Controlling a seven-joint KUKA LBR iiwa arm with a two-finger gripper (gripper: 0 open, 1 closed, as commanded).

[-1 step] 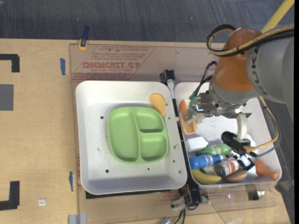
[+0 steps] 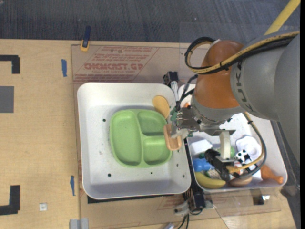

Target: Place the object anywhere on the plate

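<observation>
The claw [image 2: 174,128], right of frame centre, pinches a tan wooden spoon [image 2: 167,120] upright by its handle over the green divided plastic plate's [image 2: 128,140] right rim, apparently poised for release

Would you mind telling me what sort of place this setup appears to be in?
Most likely a robotics lab's pick-and-place bench: a grey and orange robot arm reaches over two white bins, one holding a green divided plate and the other toy items such as a banana, with blue tape marks on the wooden bench.
</observation>
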